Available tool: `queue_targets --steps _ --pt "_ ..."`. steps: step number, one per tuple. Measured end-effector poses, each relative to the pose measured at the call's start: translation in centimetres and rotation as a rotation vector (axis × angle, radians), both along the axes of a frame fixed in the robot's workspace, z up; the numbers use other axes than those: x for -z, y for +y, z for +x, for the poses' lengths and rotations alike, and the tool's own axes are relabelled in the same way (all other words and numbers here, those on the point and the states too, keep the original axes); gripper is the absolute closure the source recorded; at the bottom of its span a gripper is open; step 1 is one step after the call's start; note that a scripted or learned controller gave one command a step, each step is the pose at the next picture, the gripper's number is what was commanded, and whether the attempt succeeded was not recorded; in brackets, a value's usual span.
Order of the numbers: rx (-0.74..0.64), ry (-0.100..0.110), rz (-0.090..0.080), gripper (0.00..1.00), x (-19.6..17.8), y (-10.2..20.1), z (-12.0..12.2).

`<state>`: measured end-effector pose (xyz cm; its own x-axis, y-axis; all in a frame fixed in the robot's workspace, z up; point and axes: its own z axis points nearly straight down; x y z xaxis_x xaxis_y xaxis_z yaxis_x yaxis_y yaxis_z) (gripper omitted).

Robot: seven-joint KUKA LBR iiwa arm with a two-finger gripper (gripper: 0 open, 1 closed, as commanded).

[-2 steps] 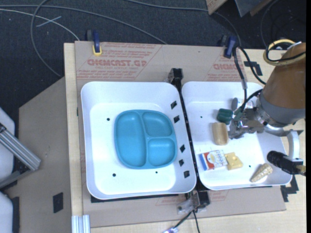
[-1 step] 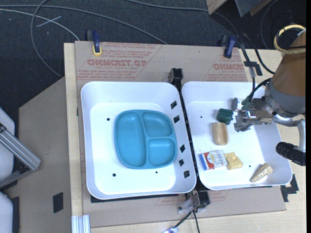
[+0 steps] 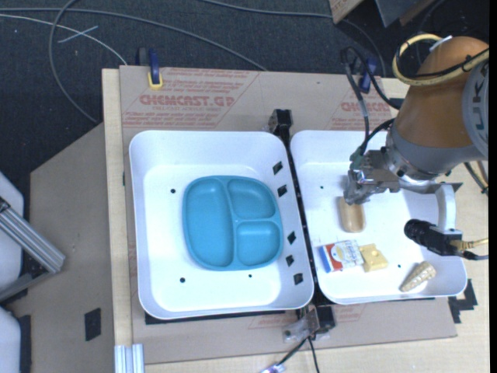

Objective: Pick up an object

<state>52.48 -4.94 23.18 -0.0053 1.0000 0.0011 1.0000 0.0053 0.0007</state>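
the tan bread-like piece (image 3: 352, 216) lies in the right bin (image 3: 326, 282), with the claw (image 3: 358, 195) just above it, touching its top end; its grip state cannot be told. nearby sit a small packet (image 3: 342, 255), a yellow block (image 3: 373, 258) and a ridged cone (image 3: 418, 276). a blue divided plate (image 3: 232, 222) fills the left bin (image 3: 155, 162).

Bulky grey arm (image 3: 458, 142) with a broad orange band (image 3: 443, 92), yellow cable (image 3: 415, 53) looped on top, black cables alongside, small metal gripper (image 3: 359, 191)

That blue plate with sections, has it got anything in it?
Empty. The blue plate lies flat in the left bin, all three sections showing bare blue.
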Motion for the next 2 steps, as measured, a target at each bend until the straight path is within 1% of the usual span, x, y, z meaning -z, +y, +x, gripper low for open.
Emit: queue_targets --steps 1,2 --pt "-0.002 -0.001 0.002 1.00 -0.4 5.9 1.9" --pt "0.000 0.001 0.001 1.00 1.2 10.8 3.4"
